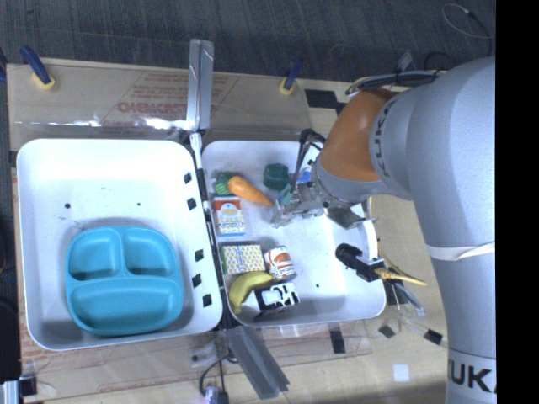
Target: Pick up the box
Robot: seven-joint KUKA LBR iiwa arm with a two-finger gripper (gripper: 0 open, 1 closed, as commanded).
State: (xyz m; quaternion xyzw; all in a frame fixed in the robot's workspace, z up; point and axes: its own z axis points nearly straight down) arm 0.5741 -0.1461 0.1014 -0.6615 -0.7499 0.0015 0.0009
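From the overhead camera you see the end effector (290,204) low in the right bin (337,297), near its middle, just right of the carrot (249,191) and below the dark teal cup (276,175); you cannot tell how it is set. The box (229,215) lies flat against that bin's left wall, just below the carrot, well clear of the end effector. Below the box sit a patterned packet (241,257), a small can (280,263) and a banana (249,286). The left bin (50,162) holds a blue divided tray (125,279).
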